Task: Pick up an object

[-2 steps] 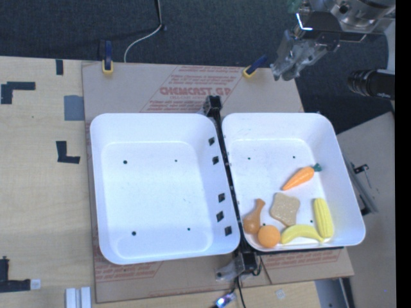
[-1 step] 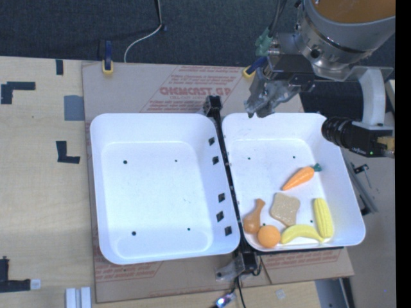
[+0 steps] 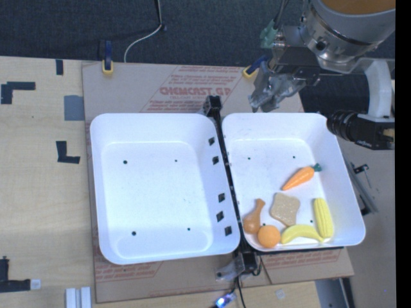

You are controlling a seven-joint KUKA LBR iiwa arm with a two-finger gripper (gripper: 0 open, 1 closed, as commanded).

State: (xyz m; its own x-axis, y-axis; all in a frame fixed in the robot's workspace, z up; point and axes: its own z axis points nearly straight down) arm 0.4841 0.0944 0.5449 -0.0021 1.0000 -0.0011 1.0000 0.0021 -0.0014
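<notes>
Toy food in the right bin's near corner, gripper raised beyond its far rim.

Nearest lie an orange [image 3: 268, 236], banana [image 3: 301, 234] and corn cob [image 3: 323, 217], then a drumstick [image 3: 254, 217], bread slice [image 3: 285, 208] and carrot [image 3: 300, 178]. Farther off, the gripper [image 3: 268, 95] hangs above the right bin [image 3: 270, 140]; whether it is open or closed cannot be told, and nothing is seen in it.

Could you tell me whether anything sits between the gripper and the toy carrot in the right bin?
Nothing visible does. The gripper hangs above the right bin's far rim, and bare white floor lies between there and the carrot.
</notes>
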